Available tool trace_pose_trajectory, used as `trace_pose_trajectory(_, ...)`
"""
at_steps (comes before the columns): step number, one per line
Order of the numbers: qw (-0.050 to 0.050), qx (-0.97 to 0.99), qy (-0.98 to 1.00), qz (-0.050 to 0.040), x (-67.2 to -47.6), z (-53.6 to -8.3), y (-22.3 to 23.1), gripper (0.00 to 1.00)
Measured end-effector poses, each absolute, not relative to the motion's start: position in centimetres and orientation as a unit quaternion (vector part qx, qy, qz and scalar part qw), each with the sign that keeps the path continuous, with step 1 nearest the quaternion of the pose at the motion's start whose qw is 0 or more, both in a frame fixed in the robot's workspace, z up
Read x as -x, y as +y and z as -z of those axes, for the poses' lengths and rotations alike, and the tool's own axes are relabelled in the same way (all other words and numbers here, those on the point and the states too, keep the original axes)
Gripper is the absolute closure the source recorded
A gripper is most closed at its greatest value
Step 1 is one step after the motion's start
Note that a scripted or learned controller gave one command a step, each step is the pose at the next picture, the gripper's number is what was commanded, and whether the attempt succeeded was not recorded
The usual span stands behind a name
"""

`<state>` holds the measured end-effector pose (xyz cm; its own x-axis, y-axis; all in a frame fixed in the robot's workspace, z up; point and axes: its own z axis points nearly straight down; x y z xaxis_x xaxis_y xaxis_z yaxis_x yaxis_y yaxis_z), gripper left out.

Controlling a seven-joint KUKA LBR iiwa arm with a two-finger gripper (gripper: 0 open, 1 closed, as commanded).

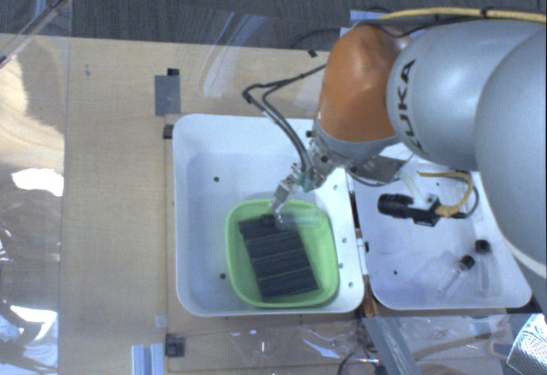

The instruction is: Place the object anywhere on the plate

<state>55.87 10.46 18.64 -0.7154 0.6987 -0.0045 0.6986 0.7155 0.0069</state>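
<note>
— Where's the object?
— I see the dark ribbed block (278, 256) lying on the green plate (323, 232), left bin (198, 219).
— Gripper?
— Gripper (279, 213) sits at the block's top edge. Whether it is grasping, I cannot tell.

A lime-green plate (323, 238) is seen in the white left bin (205, 219), with a dark grey ribbed object (278, 258) on it. A grey arm (466, 100) is banded in orange. The worktop (102, 194) is pale wood.
</note>
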Motion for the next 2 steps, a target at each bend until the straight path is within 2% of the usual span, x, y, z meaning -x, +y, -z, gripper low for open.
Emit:
trace_pose_trajectory(1, 0.004, -0.411, 0.912, -0.003, -53.1, -26.6, 7.0, 0.0)
trace_pose_trajectory(2, 0.008, -0.407, 0.913, -0.005, -53.3, -27.7, 7.2, 1.0)
